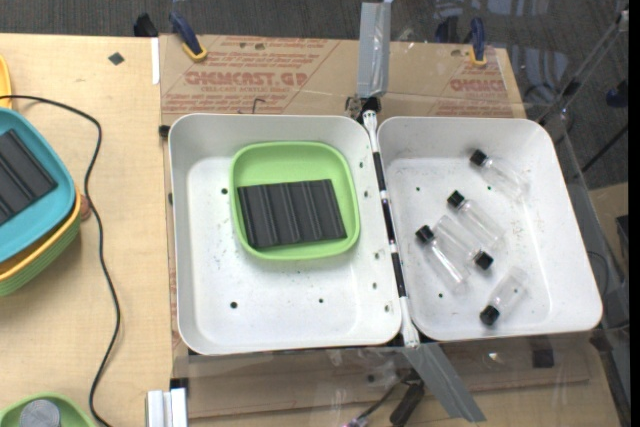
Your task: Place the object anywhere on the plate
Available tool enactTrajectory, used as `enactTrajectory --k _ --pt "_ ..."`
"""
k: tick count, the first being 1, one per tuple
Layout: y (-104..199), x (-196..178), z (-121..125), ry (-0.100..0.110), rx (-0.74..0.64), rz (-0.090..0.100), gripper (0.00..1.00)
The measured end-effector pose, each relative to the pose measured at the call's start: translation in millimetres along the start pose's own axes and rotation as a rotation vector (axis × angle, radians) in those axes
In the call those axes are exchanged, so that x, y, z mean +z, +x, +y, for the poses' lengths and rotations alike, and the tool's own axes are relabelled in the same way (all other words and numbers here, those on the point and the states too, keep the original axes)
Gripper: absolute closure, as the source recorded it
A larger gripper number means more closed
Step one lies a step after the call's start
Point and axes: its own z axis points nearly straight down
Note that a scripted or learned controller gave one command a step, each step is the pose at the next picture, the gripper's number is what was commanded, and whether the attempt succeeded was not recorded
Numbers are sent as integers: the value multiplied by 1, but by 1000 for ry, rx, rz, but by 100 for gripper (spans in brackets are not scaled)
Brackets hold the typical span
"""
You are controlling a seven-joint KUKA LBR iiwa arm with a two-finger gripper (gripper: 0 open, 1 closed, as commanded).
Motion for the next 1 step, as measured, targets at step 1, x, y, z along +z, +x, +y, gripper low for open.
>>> enactTrajectory --k 1 --pt "1 0 0 -1 -1 0 0"
